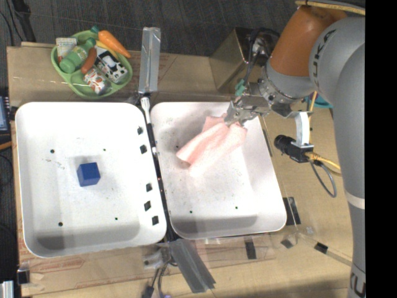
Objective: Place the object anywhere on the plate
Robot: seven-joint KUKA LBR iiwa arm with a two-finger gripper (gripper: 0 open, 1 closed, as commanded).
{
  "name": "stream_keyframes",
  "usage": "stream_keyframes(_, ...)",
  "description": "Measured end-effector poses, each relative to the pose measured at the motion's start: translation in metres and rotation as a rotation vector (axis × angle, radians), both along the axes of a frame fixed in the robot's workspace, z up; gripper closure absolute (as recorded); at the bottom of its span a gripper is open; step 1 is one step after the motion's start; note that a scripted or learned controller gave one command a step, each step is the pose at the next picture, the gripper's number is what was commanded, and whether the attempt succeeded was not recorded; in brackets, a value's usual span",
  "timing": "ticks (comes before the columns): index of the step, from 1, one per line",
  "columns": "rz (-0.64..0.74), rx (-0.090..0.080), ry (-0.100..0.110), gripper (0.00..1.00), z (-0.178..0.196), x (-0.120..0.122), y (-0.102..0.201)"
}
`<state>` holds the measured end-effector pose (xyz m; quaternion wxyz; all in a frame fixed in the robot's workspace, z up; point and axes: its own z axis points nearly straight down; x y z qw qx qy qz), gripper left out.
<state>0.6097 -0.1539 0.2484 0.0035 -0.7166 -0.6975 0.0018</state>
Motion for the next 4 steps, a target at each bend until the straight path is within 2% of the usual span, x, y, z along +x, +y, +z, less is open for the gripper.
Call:
stream_keyframes(1,0.009,-0.002,-0.001,1.00,-0.018,0.000,0.003)
stream_keyframes(2,0.414,0.000,-0.002,1.00,-0.026,-0.009,0.059)
stream_keyframes(3,0.818,0.002,-0.004,1.00,-0.016,-0.012,0.103)
stream_keyframes(4,1.221,0.003,-0.005,1.00,-0.025,-0.017,0.150)
